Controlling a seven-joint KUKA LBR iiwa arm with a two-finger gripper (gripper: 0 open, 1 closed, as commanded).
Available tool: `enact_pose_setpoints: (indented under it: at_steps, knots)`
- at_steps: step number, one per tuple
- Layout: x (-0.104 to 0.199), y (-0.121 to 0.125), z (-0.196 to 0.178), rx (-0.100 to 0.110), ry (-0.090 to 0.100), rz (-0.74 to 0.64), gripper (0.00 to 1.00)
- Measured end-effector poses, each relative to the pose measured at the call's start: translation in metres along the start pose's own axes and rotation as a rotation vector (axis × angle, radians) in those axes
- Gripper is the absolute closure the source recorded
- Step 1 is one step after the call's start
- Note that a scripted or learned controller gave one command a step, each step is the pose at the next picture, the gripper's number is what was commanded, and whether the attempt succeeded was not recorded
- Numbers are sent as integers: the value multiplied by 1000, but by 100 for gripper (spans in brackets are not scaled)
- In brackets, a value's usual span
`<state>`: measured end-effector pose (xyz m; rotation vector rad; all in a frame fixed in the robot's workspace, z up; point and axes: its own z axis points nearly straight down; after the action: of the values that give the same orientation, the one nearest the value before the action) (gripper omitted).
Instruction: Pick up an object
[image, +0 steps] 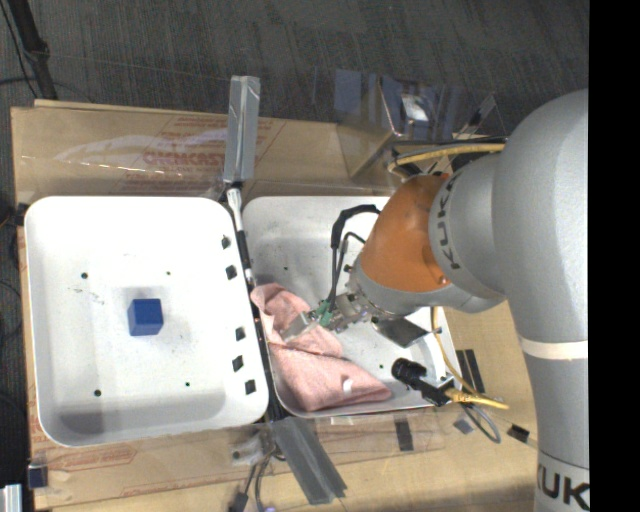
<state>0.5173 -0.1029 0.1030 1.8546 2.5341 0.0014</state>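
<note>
The gripper is pressing onto the pink cloth in the right bin, finger state indiscernible, so nothing is lifted yet; the blue cube is lying untouched.

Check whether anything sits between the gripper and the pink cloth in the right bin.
Nothing visible does. The gripper is down on the pink cloth at its upper edge in the right bin. The blue cube lies apart in the left bin.
</note>
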Motion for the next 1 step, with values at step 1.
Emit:
enact_pose_setpoints:
  at_steps: [1]
  knots:
    - [-4,23,11,3,2,-30,0]
